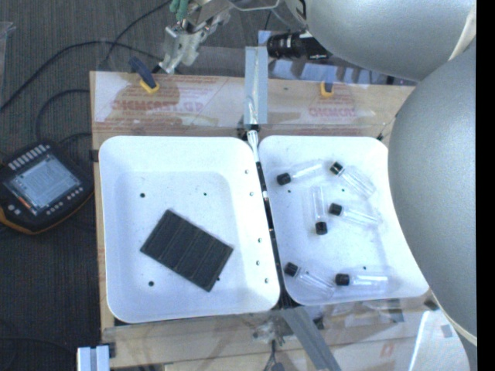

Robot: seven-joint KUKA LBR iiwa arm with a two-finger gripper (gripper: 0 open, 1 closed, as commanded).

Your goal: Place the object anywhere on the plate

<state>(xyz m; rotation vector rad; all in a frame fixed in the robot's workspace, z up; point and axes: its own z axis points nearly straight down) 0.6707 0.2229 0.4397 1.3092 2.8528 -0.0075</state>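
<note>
A dark ridged plate (186,250) is lying flat in the left bin (124,168). Six clear vials with black caps (319,211) are scattered loose in the right bin (379,161), well apart from the plate. The pincer (183,33) is parked up top beyond the bins; whether it's spread or pressed together can't be told.

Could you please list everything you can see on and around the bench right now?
Bins: 2, white, side by side, left bin and right bin.
Plate: 1, dark ribbed rectangle, flat in the left bin.
Vials: 6, clear with black caps, scattered in the right bin.
Clamps: 2, yellow, on the board behind the bins.
Pendant: 1, black and orange with a screen, left of the bench.
Cables: black, on the floor behind.
Arm: 1, grey, along the right.
Pincer: 1, top, behind the left bin.
</note>
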